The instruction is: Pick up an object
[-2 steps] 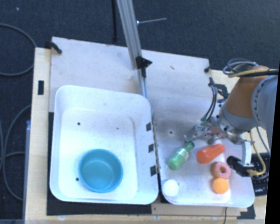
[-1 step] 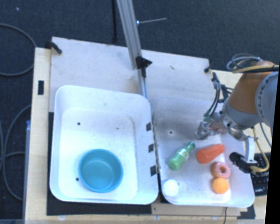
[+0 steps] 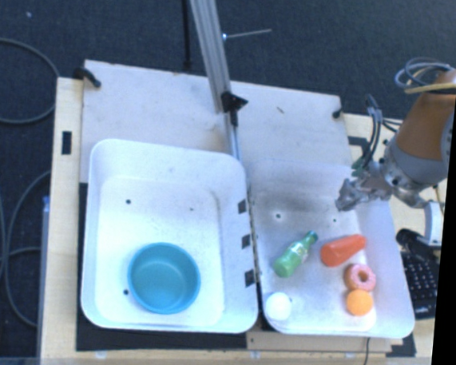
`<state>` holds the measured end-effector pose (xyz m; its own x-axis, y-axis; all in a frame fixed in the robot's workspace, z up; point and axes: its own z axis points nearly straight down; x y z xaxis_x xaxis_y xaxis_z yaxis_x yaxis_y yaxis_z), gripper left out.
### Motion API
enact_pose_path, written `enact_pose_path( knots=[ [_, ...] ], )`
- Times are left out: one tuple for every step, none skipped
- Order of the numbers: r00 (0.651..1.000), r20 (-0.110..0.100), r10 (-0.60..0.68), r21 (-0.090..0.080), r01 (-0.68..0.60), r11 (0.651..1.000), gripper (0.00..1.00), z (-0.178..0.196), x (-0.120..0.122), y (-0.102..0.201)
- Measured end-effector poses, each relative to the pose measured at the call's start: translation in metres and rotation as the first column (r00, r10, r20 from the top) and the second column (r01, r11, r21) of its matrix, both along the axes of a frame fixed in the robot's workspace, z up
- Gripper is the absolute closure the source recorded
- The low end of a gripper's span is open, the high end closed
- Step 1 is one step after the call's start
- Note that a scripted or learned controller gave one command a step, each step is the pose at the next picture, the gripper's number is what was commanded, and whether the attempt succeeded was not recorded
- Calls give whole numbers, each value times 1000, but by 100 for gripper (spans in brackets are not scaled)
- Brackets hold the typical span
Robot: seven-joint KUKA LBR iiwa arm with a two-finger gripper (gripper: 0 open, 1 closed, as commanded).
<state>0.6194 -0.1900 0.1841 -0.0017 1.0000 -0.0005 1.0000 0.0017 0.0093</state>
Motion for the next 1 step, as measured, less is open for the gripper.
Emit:
enact_pose_path(
  knots=[
    [1000,-1,3,0,-3,1000,100,39,2,-1]
  ],
)
